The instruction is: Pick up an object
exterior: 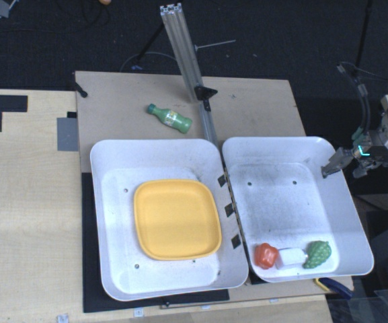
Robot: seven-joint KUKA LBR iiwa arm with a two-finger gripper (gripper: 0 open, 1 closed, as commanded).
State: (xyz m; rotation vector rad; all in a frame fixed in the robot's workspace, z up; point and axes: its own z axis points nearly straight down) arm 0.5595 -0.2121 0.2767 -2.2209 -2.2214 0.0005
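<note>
In the right bin (284, 200), three small objects lie in a row along the near wall: a red tomato-like piece (266, 255), a white block (291, 256) and a green knobbly piece (317, 254). A yellow square plate (177, 219) lies flat in the left bin (113, 180). My gripper (348, 165) hangs over the right bin's far right rim, well away from the three objects. It is open, and nothing sits between its fingers.
A small green bottle (170, 118) lies on its side on the bench behind the left bin. A slanted aluminium bar (187, 46) rises from behind the gap between the bins. Black clips (228, 209) join the bins along their shared wall.
</note>
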